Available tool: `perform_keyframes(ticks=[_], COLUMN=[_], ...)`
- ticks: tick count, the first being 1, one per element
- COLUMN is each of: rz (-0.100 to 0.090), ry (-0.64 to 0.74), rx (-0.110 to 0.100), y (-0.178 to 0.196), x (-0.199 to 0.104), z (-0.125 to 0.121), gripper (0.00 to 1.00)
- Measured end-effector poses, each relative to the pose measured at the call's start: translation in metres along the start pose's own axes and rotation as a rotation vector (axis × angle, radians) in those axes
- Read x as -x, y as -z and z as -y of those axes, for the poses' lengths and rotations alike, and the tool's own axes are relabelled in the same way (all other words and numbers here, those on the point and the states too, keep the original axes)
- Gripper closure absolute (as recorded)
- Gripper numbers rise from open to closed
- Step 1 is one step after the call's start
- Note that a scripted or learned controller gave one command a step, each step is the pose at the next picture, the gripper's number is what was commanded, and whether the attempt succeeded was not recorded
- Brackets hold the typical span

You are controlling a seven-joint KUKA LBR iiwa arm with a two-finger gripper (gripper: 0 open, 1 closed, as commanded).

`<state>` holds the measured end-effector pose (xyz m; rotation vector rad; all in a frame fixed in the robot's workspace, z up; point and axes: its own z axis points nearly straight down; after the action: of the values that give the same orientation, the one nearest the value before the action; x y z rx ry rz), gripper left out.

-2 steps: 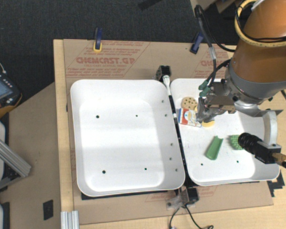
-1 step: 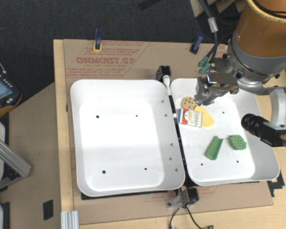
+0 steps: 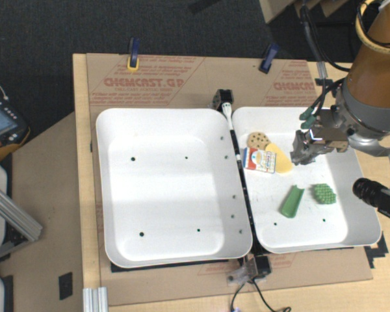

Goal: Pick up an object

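Near yellow piece [image 3: 283, 162], perhaps touching: gripper [image 3: 303, 153]

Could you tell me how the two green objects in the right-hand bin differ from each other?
The green block is long and smooth-sided, lying at a slant; the green ball is rounded and bumpy in texture. The green block is a plain, even green, while the green ball looks speckled. The block lies left of the ball, apart from it. Both rest on the floor of the right bin, below the gripper.
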<state>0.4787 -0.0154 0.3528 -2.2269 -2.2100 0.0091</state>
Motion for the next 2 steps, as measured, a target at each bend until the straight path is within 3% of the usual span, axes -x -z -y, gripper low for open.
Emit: perform_keyframes(ticks=[1, 2], rz=[0.000, 0.000], ry=[0.000, 0.013], rx=[-0.005, 0.020], y=[-0.104, -0.047], x=[0.054, 0.025], z=[0.001, -0.093], gripper=[1.00, 1.00])
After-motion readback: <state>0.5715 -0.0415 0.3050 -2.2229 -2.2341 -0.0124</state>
